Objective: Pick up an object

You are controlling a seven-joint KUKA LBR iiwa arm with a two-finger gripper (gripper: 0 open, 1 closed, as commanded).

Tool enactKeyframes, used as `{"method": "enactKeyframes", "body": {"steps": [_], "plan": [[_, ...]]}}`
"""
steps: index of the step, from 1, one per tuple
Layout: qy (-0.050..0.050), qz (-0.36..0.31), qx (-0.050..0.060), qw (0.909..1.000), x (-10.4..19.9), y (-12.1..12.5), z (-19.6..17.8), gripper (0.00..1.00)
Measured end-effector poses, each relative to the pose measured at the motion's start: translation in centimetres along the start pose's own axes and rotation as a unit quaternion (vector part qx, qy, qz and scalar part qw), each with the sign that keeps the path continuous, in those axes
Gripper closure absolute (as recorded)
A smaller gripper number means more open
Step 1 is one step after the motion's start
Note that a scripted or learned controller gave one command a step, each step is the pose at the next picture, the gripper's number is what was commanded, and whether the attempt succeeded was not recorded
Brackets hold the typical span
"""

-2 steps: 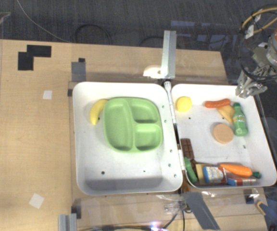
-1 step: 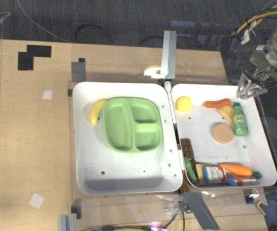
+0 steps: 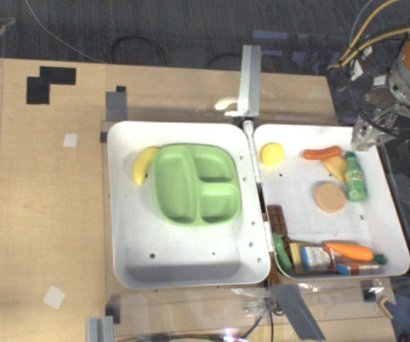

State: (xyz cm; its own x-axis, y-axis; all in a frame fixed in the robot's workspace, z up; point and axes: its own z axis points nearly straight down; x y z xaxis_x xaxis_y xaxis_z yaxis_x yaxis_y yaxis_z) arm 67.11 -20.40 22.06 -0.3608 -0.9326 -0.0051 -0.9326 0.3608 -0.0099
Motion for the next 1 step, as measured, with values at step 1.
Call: {"method": "enactKeyframes", "body": {"steps": [1], "plan": [[0.0,0.0,0.0,1.0,0.01,-0.01,-0.01,0.0]]}}
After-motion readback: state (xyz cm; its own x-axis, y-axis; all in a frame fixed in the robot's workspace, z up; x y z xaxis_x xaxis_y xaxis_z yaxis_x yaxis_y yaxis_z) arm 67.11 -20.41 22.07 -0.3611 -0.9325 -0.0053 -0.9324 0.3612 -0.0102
